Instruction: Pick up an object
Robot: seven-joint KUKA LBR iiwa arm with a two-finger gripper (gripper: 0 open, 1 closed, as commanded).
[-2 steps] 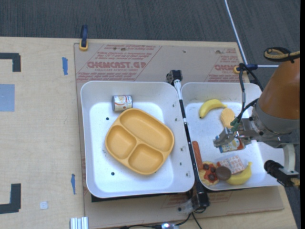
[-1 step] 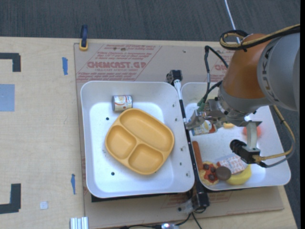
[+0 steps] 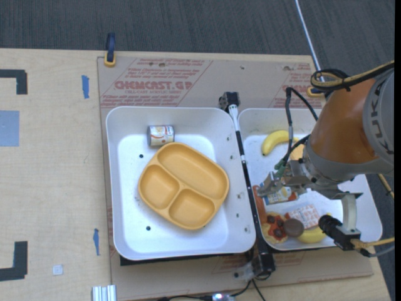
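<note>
My gripper (image 3: 276, 182) hangs low over the left part of the right bin (image 3: 250, 144), reaching in from the right under the grey and orange arm (image 3: 343, 137). Right beneath it lies a small orange and white carton (image 3: 280, 197); whether the gripper touches it I cannot tell. A yellow banana (image 3: 274, 142) lies at the back of this bin. Toward the front are a red-patterned white packet (image 3: 307, 214), a brown round piece (image 3: 293, 229), a second yellow banana (image 3: 311, 235) and small red pieces (image 3: 272, 219). The arm hides the bin's right half.
The left bin (image 3: 119, 168) holds a yellow three-part plate (image 3: 183, 185) and a small can (image 3: 161, 134) lying at its back. A black divider bar (image 3: 240, 152) runs between the bins. Cables (image 3: 294, 105) loop off the arm above the right bin.
</note>
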